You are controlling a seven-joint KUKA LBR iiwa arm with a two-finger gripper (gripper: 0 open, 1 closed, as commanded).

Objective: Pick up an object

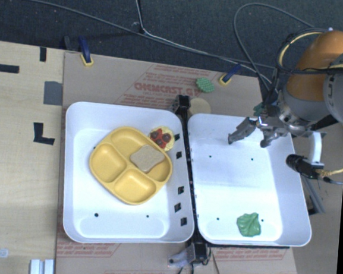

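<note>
You see 2 bins: left bin (pixel 76 173) | 1 yellow tray (pixel 107 160), 1 toast slice (pixel 146 158) | right bin (pixel 274 190) | 1 green leaf (pixel 249 224) | gripper (pixel 249 138) spread wide, holding nothing.

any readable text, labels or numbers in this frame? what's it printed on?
"CHEMCAST GP": red print, repeated slantwise on the brown masking sheet under the bins; only the copy above the left bin reads, and shakily.
The smaller red lines beside it are too blurred to read.
Nothing is legible on the bins, yellow tray or arm.
</note>
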